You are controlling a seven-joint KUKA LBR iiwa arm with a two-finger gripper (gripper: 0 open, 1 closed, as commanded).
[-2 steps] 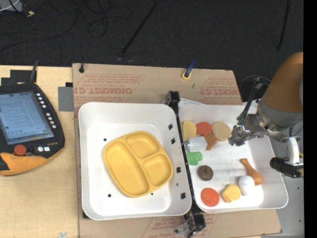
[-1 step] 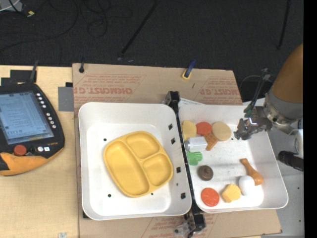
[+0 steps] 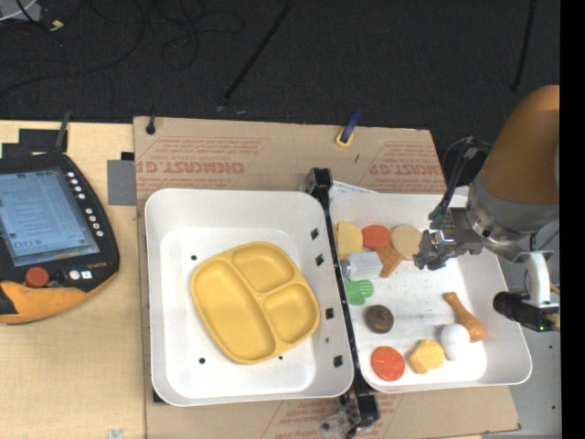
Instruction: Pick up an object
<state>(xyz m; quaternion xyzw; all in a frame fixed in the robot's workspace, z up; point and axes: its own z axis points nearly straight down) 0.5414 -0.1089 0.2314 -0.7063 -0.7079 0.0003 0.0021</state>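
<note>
My gripper hangs over the upper right part of the right bin, just right of a tan and orange ice-cream cone. Next to the cone lie a red round piece and a pale yellow piece. Lower in that bin sit a green item, a brown doughnut, a red tomato, a yellow chunk, a white egg and an orange drumstick. Nothing is visibly held by the gripper.
The left bin holds a yellow divided plate. A black divider runs between the bins. A tablet-like pendant lies off the bench's left side. The arm's body rises over the right bin's right edge.
</note>
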